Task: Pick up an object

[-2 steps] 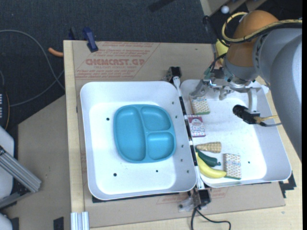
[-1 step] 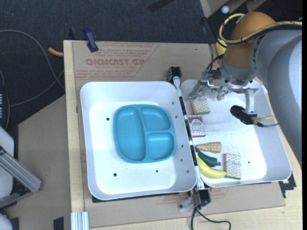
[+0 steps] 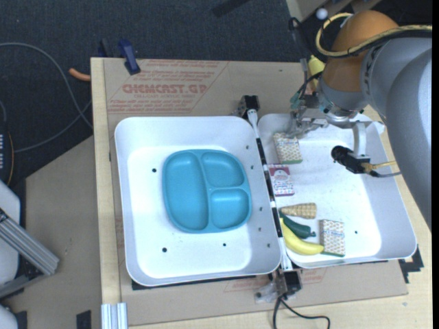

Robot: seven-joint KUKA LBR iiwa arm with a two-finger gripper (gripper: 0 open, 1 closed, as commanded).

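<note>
Two white bins sit before you. Your left bin [image 3: 137, 252] holds a blue divided plate [image 3: 206, 188]. Your right bin [image 3: 384, 232] holds a banana [image 3: 302, 244] at 6 o'clock, a dark green piece above it, and small packets [image 3: 288, 148]. Your gripper [image 3: 300, 122] hovers at 11 o'clock over one packet; whether it grips anything cannot be told.

Light wooden bench top [image 3: 103, 204], printed brown cardboard sheet [image 3: 164, 88] laid flat across it. Two shallow white plastic bins side by side on the cardboard: left bin [image 3: 137, 252], right bin [image 3: 384, 232], rims touching. Blue clip [image 3: 128, 55] at cardboard's far left corner.
</note>
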